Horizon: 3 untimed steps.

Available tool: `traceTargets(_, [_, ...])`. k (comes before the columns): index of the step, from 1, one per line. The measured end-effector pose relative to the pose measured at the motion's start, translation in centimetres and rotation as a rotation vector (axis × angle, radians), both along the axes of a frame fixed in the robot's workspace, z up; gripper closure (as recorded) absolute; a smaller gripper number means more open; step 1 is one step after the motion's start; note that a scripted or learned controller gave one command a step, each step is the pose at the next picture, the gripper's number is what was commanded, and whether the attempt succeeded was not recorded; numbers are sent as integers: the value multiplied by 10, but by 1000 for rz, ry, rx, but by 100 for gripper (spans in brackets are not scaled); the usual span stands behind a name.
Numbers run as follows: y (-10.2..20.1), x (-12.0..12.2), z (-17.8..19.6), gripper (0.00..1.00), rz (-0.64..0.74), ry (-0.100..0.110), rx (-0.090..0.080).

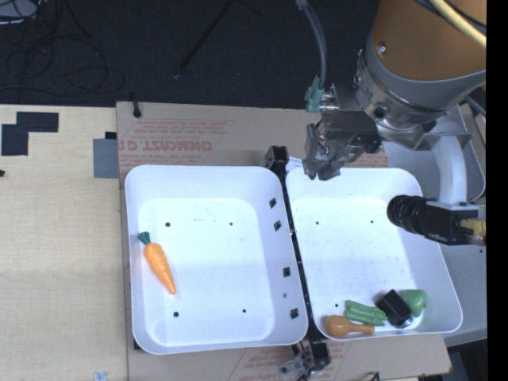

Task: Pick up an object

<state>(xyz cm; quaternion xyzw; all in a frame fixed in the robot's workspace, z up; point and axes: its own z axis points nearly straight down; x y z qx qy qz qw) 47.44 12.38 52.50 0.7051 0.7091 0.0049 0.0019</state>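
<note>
Above the far-left corner of the right bin point(444, 292) hangs my gripper point(321, 167), its dark fingers pointing down just past the bin's far rim, close to the black divider point(287, 236) that runs between the two bins. Whether it is open or closed I cannot tell from this slant, and I see nothing between its tips. My grey wrist, with the orange band point(425, 22) above it, reaches in from the right.

Nothing lies under my gripper. What lies in the right bin is gathered in its near-right corner: a green bean pod point(364, 313), a small black block point(394, 307) just beside it and partly over a green pepper-like toy point(415, 298), and an orange-tan pear-shaped toy point(346, 326) against the near rim, touching the pod or almost so. All of these are well apart from my gripper, at the opposite corner of the bin.

Across the divider, the left bin point(198, 177) holds a toy carrot point(159, 266) near its left wall, green top pointing toward the far side, orange tip toward the near side.

A black cylindrical fitting point(421, 217) juts over the right rim of the right bin.
</note>
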Motion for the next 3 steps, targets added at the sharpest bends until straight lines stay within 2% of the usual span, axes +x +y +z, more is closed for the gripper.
traceTargets(1, [-7,1,13,100,-6,11,-5])
traceTargets(2, [116,39,10,100,5,15,-4])
traceTargets(3, [73,52,-37,100,-9,19,-9])
